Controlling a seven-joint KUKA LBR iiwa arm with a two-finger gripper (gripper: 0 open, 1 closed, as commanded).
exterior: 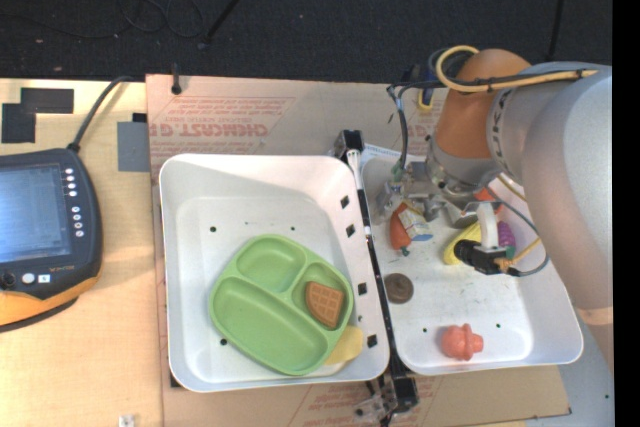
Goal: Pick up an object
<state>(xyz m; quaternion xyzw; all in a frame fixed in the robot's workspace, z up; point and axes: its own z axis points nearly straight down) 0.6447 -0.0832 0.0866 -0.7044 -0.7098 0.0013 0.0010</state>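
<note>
The gripper (pixel 432 205) sits low in the right bin (pixel 545 335), over the clutter at its far end, placed to take something there. Whether it grips anything I cannot tell. Nearest it lies an orange piece (pixel 400 231); a brown disc (pixel 399 288) and pink toy (pixel 460 341) lie nearer the bin's front.

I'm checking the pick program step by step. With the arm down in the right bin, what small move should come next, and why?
Probably a short, slow descent, then a check of the grasp. The hand sits low in the right bin, right over the orange-and-white object. Nothing visibly sits in its grip, so lifting now would likely come up empty.
</note>
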